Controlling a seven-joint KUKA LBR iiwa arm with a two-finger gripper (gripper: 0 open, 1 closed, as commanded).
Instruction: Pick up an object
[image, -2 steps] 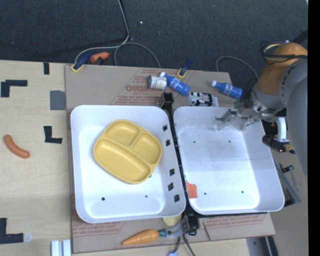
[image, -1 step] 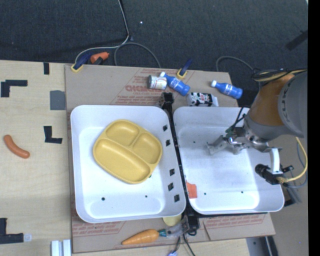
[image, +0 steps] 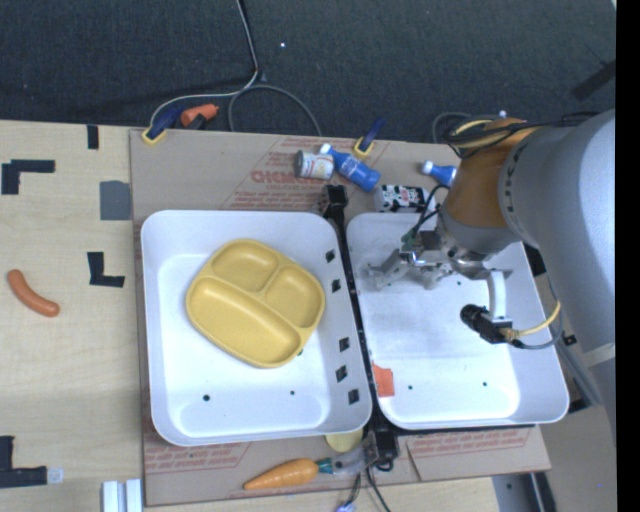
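My gripper hangs low over the far part of the right bin, near its left wall. Its two grey fingers stand apart, open, with nothing between them. A small orange-red block lies in the same bin against the left wall, well nearer the front than the gripper. A yellow divided plate lies in the middle of the left bin, apart from the gripper.
The grey arm with its orange band covers the right bin's far right corner. A black cable plug hangs over that bin. Bottles lie behind the bins, a carrot in front, a sausage far left.
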